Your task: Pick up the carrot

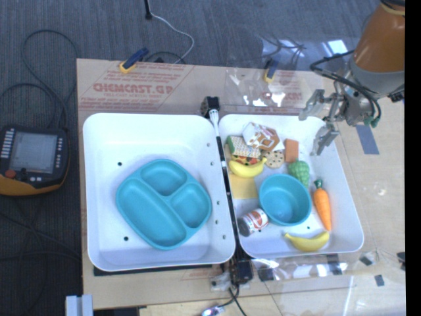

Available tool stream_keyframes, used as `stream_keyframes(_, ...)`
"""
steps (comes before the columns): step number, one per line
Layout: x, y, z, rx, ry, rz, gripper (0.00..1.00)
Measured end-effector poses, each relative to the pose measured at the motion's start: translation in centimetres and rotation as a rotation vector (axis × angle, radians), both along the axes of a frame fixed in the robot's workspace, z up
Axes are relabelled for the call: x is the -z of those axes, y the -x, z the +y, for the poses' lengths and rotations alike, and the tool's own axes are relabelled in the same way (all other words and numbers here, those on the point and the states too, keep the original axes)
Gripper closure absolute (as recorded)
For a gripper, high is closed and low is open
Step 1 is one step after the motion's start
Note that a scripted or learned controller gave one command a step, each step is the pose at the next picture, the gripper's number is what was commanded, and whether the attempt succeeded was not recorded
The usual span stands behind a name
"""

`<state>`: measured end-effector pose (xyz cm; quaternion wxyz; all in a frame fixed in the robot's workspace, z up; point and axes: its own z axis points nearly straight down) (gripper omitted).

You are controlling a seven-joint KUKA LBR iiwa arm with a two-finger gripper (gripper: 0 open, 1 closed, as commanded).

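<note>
Hovering above the upper right corner of the right bin [347,206], the gripper [323,120] is spreading its fingers wide and gripping nothing; the carrot [321,205] is lying below it, near the bin's right wall, leafy end pointing up toward the hand; a blue bowl [284,200] is sitting just left of the carrot; a banana [306,241] is resting farther down, beyond the carrot's tip.
</note>
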<state>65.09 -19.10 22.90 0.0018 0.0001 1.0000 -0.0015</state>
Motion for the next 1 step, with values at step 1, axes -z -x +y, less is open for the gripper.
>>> stream_keyframes(1, 3.1, 5.58, -3.31, -0.062, -0.001, 0.003, 0.0)
